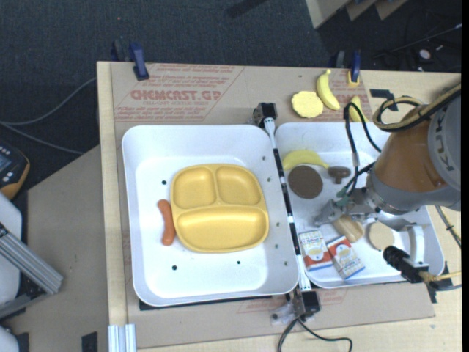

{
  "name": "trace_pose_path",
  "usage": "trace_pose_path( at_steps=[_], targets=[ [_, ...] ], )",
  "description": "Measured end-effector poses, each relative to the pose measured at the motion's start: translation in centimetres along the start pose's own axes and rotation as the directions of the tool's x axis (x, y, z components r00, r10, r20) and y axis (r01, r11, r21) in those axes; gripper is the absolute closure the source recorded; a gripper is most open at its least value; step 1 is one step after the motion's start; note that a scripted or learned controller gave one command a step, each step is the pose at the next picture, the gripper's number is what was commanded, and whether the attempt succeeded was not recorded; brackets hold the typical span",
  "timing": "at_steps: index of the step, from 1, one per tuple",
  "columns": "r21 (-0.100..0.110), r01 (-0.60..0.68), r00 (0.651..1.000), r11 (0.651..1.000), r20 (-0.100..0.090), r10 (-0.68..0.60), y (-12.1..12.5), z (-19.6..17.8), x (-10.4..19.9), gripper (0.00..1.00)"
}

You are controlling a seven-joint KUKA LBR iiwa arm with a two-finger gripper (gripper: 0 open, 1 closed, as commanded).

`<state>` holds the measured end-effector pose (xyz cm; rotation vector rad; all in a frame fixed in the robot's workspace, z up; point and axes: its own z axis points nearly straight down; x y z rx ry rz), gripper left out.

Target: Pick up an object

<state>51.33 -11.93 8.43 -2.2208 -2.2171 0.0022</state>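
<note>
The tan block (pixel 349 229) lies in the right bin (pixel 432 259) just beside 2 small cartons (pixel 327 251), under the gripper (pixel 338 210) — lowered as if to grasp it — though its grip I cannot tell.

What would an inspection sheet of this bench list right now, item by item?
Surface: bench bearing two white bins.
Job's things: yellow divided plate and orange sausage in left bin; brown cup, two small cartons in right bin.
Clutter: banana and a yellow piece on the bench behind the bins.
Grippers: gripper low over right bin.
Cables: black cable along the arm.
Surroundings: dark carpet.
</note>
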Motion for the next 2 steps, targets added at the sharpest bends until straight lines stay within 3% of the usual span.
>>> trace_pose_path(
  at_steps=[1,2],
  targets=[
    [-0.005,0.001,1.000,1.000,0.002,-0.001,0.1,-1.0,0.0,1.00],
    [-0.016,0.013,1.000,1.000,-0.001,-0.013,3.1,-10.6,8.4,1.00]
  ],
)
